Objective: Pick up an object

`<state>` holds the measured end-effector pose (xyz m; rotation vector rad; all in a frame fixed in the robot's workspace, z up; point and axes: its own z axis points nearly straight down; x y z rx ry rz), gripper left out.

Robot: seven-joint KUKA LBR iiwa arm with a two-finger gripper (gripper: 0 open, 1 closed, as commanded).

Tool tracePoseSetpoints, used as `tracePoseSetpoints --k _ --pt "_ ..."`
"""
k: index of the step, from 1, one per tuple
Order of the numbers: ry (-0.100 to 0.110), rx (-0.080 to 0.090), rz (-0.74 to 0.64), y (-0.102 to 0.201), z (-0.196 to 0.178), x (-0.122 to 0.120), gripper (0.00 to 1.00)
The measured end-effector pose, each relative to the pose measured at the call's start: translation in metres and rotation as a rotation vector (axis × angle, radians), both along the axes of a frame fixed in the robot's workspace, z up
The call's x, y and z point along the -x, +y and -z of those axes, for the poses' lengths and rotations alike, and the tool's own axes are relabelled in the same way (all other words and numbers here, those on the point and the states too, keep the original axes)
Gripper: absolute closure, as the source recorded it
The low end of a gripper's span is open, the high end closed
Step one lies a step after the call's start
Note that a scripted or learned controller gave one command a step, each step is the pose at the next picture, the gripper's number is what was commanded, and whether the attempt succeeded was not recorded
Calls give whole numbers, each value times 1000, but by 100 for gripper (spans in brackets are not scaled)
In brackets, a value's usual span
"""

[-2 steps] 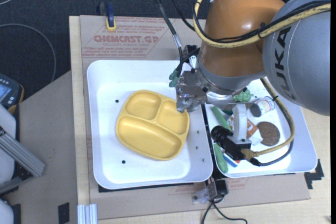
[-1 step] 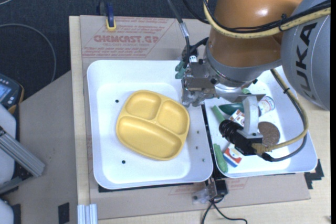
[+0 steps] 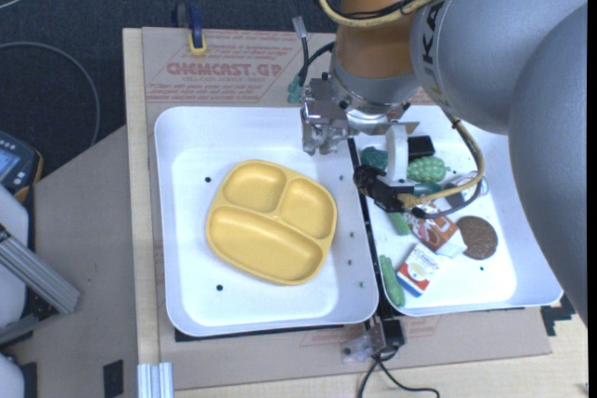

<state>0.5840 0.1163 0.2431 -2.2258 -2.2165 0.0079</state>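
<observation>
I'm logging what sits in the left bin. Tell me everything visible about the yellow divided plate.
The yellow divided plastic plate looks smooth and glossy, a rounded rectangle with three compartments: two smaller ones on its far side and one long one nearest the camera, all holding nothing. It lies flat and upright, turned at a slant, near the middle of the left shallow white bin. It rests on the bin floor, apart from the walls; the end effector is beyond its far edge.

The left bin [image 3: 177,228] has open floor all round the yellow divided plate [image 3: 271,220] (widest along its near and left sides). The right bin [image 3: 522,275] is crowded: clutter [image 3: 429,200] packs its left half, under the arm [image 3: 485,33].
</observation>
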Motion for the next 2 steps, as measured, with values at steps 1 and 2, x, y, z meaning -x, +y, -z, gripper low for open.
tracePoseSetpoints --k 1,2 --pt "0 -6 -12 73 -11 36 100" --pt "1 1 11 -77 -13 56 100"
